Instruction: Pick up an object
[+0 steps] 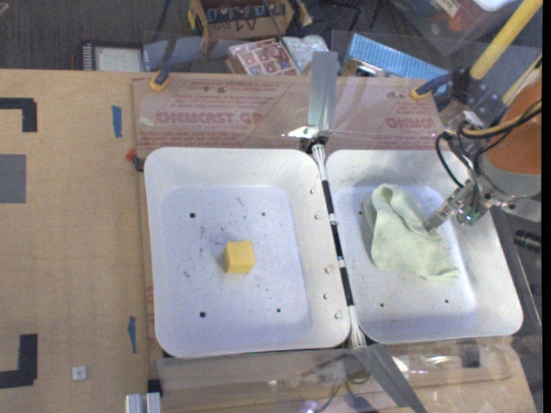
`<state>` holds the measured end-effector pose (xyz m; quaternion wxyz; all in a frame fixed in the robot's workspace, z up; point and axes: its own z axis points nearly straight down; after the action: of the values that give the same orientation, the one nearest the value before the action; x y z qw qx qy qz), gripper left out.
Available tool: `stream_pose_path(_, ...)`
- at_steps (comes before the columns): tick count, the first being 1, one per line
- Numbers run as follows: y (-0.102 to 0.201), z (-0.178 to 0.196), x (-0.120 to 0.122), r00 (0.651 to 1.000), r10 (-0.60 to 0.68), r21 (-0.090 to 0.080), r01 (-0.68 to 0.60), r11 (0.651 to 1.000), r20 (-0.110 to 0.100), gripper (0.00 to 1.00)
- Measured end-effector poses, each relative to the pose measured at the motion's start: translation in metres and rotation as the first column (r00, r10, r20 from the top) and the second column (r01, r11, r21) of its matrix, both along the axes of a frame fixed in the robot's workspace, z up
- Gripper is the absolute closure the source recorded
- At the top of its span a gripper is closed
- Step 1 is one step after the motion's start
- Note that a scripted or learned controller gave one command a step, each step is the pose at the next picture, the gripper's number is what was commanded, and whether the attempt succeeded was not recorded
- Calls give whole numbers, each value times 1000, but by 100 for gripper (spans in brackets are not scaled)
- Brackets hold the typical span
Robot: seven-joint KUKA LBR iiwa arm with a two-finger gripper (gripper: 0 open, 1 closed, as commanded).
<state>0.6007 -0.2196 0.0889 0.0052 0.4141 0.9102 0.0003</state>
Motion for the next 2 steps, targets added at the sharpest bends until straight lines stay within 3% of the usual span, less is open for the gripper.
stream_pose_path(1, 15, 0, -41, 991, 131, -1, -131, 991, 0, 100)
stream_pose_path(2, 4, 0, -65, 998, 69, 1, -69, 998, 1, 100)
